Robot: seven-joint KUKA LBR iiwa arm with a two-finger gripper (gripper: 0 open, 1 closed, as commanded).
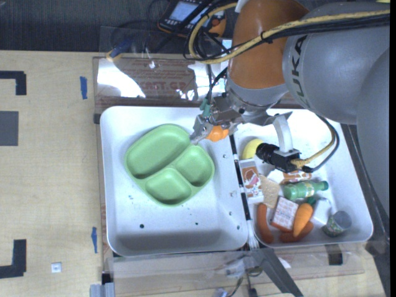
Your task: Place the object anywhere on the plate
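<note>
A green divided plate (168, 163) lies in the left white bin (124, 221), toward its upper middle. My gripper (213, 127) hangs over the plate's upper right corner, close to the wall between the two bins. A small orange object (218, 133) sits between its fingers, just off the plate's right rim. The grey arm with its orange band (263, 39) covers the space above and to the right.
The right bin (359, 228) holds several items: a yellow fruit (251, 147), a small printed box (250, 178), a green bottle (303, 189), a carrot (303, 219), a red sausage (262, 225) and a grey lump (337, 223). A black cable fitting (276, 156) hangs over them.
</note>
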